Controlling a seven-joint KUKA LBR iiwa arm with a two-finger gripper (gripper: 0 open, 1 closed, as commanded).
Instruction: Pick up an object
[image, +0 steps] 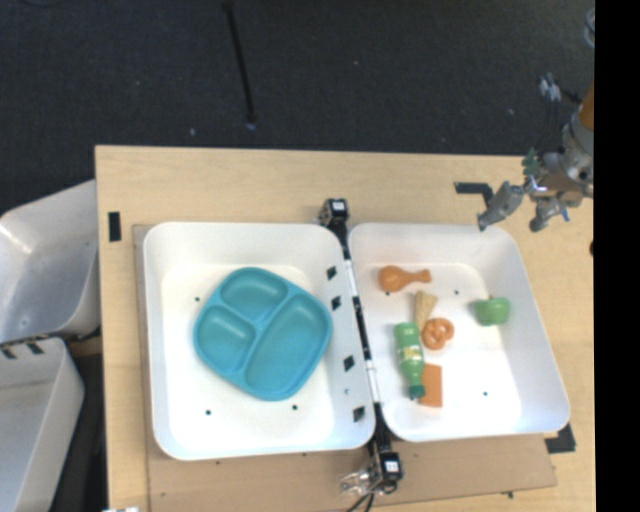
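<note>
Looking down on the pale wooden counter (250, 180), we see the grey two-finger jaws (517, 208) of the arm hanging at the upper right, above the far right corner of the right-hand shallow white plastic bin (540, 340). The two dark fingers stand spread apart with nothing between them, so we read the jaws as open and holding nothing.

Every loose object lies below and to the left of the jaws, inside that right bin. Nearest to them is a small green plastic cup-shaped toy (490, 311), lying near the bin's right side. Farther left we find an orange plastic chicken-drumstick toy (401, 278) toward the far side of the bin. Below it sits a tan waffle-cone toy (426, 304), with a round orange plastic toy (437, 333) just beside its lower end. A green plastic bottle (409, 356) lies lengthwise beside those, and a flat orange rectangular block (431, 385) touches its lower end.

Well to the left of the jaws, across the black clips that join the two bins, the left-hand shallow white plastic bin (175, 420) holds a turquoise plastic divided plate (262, 333) with three compartments, lying flat near the middle.
</note>
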